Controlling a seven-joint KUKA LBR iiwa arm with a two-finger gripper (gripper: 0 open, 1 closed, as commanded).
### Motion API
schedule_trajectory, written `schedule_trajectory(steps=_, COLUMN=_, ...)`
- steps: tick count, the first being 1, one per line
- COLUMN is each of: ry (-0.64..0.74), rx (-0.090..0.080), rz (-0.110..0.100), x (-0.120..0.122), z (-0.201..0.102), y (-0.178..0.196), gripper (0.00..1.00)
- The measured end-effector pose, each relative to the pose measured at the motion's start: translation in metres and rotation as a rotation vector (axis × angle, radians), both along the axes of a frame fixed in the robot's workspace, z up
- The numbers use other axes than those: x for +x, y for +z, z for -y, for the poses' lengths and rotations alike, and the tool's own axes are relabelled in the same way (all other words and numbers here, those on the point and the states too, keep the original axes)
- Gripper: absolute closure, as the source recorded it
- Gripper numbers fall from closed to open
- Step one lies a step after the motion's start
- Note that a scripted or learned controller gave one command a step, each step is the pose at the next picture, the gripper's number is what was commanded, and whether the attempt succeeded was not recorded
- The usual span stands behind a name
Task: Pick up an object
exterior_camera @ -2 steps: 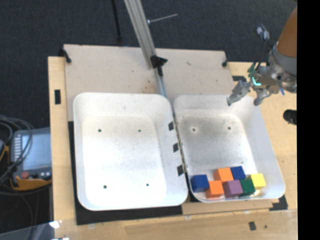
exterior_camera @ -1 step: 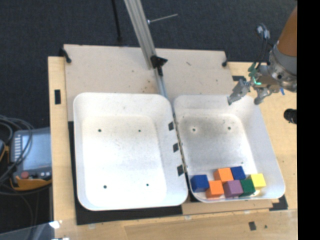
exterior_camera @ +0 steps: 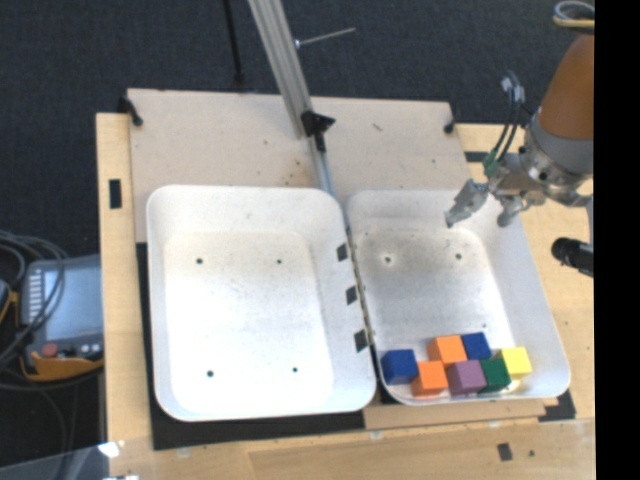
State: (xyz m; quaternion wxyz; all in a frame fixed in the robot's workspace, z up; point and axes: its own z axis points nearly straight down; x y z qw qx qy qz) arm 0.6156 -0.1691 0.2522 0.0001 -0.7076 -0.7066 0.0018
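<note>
- Cubes (exterior_camera: 458,365): seven small blocks, blue, orange, purple, green, yellow, clustered at 5 o'clock in right bin (exterior_camera: 520,268).
- Jaws (exterior_camera: 484,208): spread apart, holding nothing, over the bin's 1 o'clock corner, well apart from cubes.

Worktop (exterior_camera: 115,298): pale wood, matt, with a lighter fibreboard-like panel (exterior_camera: 230,143) laid over its far part, faintly speckled. Left bin (exterior_camera: 160,228) and right bin (exterior_camera: 520,298): white plastic, smooth, dull sheen, floors scuffed grey. Blocks (exterior_camera: 455,363) at the right bin's near edge: smooth, matt, solid-coloured; material could not be told. Slanted rail (exterior_camera: 280,53): ribbed bare metal, satin. Arm band (exterior_camera: 570,93): orange, smooth, lightly glossy. Tool (exterior_camera: 483,208): grey metal, dull. Floor (exterior_camera: 120,28): dark, rough carpet-like texture.
</note>
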Motion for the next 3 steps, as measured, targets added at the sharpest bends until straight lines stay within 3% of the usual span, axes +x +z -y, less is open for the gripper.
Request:
schedule_trajectory(steps=2, ry=-0.002, rx=0.001, rz=0.000, x=0.009, z=0.003, y=-0.091, gripper=0.00)
schedule_trajectory(steps=3, ry=-0.005, rx=0.000, rz=0.008, x=0.010, z=0.004, y=-0.077, gripper=1.00)
